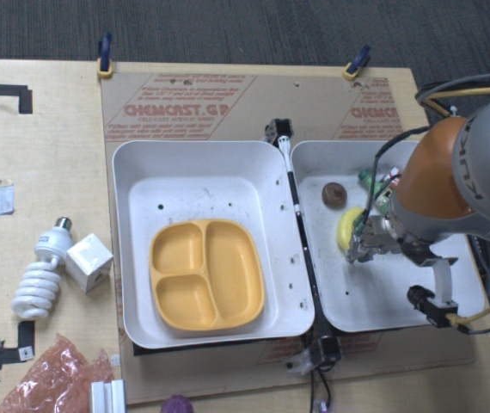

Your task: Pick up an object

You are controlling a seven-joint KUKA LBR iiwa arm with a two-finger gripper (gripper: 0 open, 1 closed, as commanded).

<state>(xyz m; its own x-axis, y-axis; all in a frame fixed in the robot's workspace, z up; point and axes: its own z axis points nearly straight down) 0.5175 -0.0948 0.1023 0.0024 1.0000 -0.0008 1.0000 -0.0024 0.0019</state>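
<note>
Bench (47, 153): pale wood top, with a brown printed cardboard sheet (185, 101) laid across it, clamped at the far edge by two blue clips (105, 54). Two white bins on the sheet, side by side and touching: left bin (133, 222), right bin (314, 170). Left of the sheet, directly on the wood: spiral light bulb (40, 269), small white box (89, 261) just beside it, crumpled pinkish-red bag (52, 377) at the near edge. Black tape marks (17, 95) on the wood.

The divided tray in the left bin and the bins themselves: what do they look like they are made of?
The yellow-orange divided tray looks like moulded plastic with a matte finish: even colour, rounded compartment ridges, only soft highlights. The left bin and right bin seem to be thin white plastic, smooth with a slight sheen and rounded corners, though coated metal cannot be excluded.
</note>
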